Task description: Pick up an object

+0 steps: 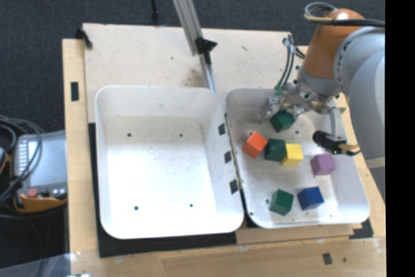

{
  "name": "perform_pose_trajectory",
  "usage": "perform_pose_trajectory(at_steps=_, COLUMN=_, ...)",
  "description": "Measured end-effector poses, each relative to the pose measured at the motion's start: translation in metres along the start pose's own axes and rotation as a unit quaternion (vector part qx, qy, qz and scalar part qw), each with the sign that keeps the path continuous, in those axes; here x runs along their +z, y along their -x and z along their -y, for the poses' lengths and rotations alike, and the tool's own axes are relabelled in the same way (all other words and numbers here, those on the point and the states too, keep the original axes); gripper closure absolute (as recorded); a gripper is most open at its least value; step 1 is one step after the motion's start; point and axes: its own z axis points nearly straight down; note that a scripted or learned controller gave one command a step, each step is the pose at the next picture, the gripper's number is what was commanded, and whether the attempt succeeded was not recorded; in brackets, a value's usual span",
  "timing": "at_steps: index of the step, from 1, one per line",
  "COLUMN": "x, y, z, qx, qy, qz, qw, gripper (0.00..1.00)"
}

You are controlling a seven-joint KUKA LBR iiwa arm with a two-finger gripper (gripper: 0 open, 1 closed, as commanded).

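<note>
Inside right bin (350,204): seven coloured blocks (283,154).

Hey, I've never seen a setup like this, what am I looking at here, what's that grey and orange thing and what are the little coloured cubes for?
One camera looks down at a slant on a bench with two shallow white bins. The grey and orange thing is a robot arm reaching in from the right; its job is to pick up an object. Its gripper sits at the far end of the right bin, right over a dark green cube; whether it holds the cube, I cannot tell. Loose in that bin lie an orange cube, another green cube touching a yellow cube, a purple cube, a blue cube and a third green cube. The left bin sits alongside.
</note>
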Motion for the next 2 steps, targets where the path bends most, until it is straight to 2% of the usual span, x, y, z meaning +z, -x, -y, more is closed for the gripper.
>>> perform_pose_trajectory(at_steps=1, x=-0.012, y=0.001, z=-0.001, qx=-0.001, qy=0.001, qz=0.001, qw=1.0000, gripper=1.00)
perform_pose_trajectory(at_steps=2, x=-0.075, y=0.004, z=0.004, qx=0.001, qy=0.003, qz=-0.001, qw=1.0000, gripper=1.00)
